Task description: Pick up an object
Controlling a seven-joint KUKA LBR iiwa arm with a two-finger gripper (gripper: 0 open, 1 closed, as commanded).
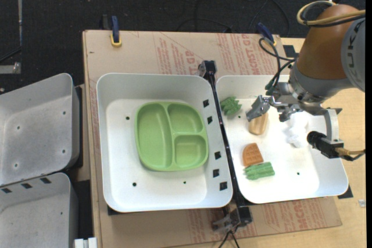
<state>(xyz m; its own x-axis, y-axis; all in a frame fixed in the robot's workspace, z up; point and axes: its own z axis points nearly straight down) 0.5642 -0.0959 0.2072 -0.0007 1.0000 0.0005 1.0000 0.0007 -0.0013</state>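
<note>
Your arm [331, 49] reaches in from the right and hangs over the right bin [325, 183], with the tool [261, 112] low over that bin's upper left part. I cannot tell from this view whether the tool is wide or narrow, nor whether anything sits in it.

A tan, rounded piece [258, 124] lies directly under the tool tip, touching or just beside it; which of the two is not clear. A small green item [231, 105] lies near the bin's upper left corner, just left of the tool. An orange-brown piece [252, 154] lies lower in the bin, with a green ridged piece [259, 171] just below it, the two touching or nearly so. A white crumpled object [295, 129] sits to the right of the tan piece, partly under the wrist.

The left bin [110, 142] holds a green divided tray [172, 136], lying flat near its centre. Both bins rest on the brown bench [163, 49].
</note>
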